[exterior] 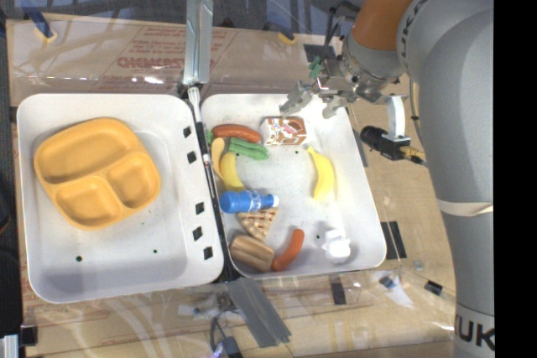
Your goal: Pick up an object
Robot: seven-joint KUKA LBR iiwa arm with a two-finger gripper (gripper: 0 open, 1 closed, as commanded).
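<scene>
Camera view, largest first. Arm: reaches in from your right. Right bin (362, 180): holds the pickable items. Gripper (315, 101): over that bin's far edge, fingers spread wide, holding nothing. Banana (322, 173): nearest sizeable target, lying near-side and slightly right of the gripper, long axis running far-to-near. Printed packet (285, 131): just near-left of the gripper, closest of all.
</scene>
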